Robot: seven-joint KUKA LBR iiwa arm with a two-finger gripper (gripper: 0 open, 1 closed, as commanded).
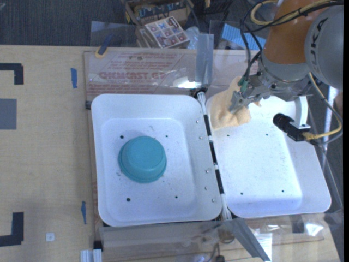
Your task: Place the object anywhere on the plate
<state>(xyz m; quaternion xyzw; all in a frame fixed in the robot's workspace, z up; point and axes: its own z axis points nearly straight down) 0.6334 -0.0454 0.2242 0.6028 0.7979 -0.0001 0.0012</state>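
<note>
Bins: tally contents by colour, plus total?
Teal: 1, the upturned dish in the left bin.
Pale yellow: 1, the soft cloth-like object at the far left corner of the right bin, under the gripper.
Total: 2

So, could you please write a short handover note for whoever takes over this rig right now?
Gripper: down at the far left corner of the right bin, at the pale yellow cloth-like object; whether the fingers are closed on it cannot be told from this view.
Object: bunched against the right bin's far left corner, next to the divide between the bins.
Plate: the teal round dish sits near the middle of the left bin, with nothing on it.
Done: the arm has reached the object.
Left: secure the object, carry it across and set it on the dish.
</note>
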